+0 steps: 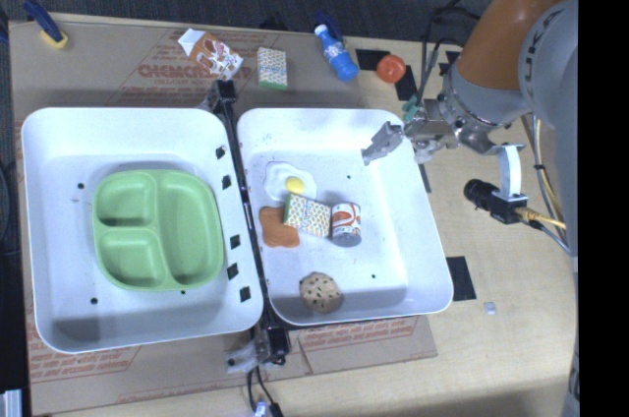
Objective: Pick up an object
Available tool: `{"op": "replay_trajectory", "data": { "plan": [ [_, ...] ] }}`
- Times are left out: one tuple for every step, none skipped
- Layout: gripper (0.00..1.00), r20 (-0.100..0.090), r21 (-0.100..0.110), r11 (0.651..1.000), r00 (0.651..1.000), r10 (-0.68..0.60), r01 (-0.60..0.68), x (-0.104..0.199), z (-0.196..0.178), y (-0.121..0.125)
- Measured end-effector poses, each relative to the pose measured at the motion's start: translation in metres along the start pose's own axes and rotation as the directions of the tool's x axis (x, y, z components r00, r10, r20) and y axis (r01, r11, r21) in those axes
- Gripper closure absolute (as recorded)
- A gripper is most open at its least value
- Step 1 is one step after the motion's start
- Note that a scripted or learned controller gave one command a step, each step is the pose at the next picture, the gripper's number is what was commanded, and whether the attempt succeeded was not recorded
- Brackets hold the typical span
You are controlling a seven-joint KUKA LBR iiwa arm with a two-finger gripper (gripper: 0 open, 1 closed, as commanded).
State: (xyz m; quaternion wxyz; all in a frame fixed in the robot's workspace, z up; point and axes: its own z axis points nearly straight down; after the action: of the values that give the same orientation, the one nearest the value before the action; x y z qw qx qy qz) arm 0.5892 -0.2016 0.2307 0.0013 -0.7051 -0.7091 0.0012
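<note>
**Overhead, the arm waits at the right bin's far corner**

Overhead we see the arm (511, 41) reaching in from the right, its orange band high and its wrist bent toward the right bin (418, 253). The gripper (381, 146) hangs over that bin's upper right corner, tilted down and to the left — whether it is spread or pressed together we cannot tell, and nothing shows in its grasp.

Below and left of the gripper lies a stretch of bare white floor, and the bin's right side is bare too. The objects cluster toward the middle and left: a fried egg (289, 180), a patterned box (308, 215) just below it, a small can (345, 222) touching the box on its right, an orange piece (275, 227) on its left, and a cookie (320, 291) near the front rim, apart from the rest.

The left bin (49, 149) holds a green tray (157, 228) — three compartments, lying flat.
</note>
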Motion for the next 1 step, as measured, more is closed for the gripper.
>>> {"op": "replay_trajectory", "data": {
  "plan": [
    [0.00, -0.001, 0.000, 1.000, 1.000, -0.001, 0.001, 0.0057, 0.1395, -0.0412]
  ]
}}
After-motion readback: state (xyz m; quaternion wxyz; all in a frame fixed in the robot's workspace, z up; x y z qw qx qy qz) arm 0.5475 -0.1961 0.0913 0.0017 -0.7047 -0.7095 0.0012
